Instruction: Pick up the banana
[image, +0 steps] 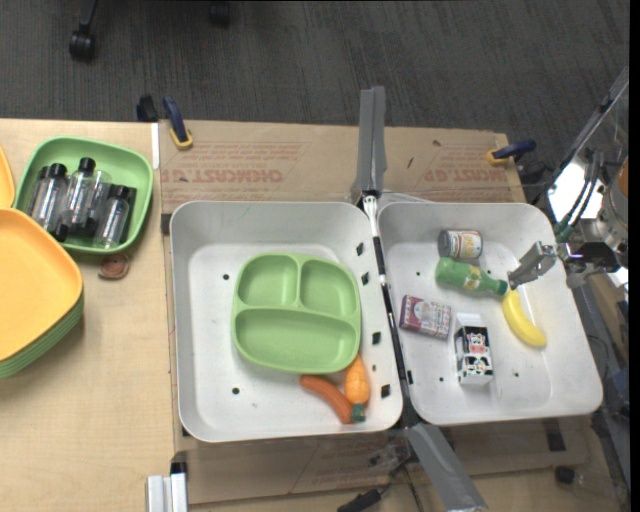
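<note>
The yellow banana (524, 319) lies in the right bin (560, 395), near its right wall, pointing down and to the right. My gripper (524, 271) reaches in from the right edge and hangs just above the banana's upper end, beside the cap end of a green bottle (470, 277). Nothing shows in its grasp, and the banana rests on the bin floor.
The right bin also holds a can (460, 243), a pink packet (426, 316) and a small black-and-white carton (474, 353). In the left bin (200, 300) are a green divided plate (297, 313) and a carrot (330, 397). A green tray of bottles (85, 195) and yellow plates (35, 290) sit far left.
</note>
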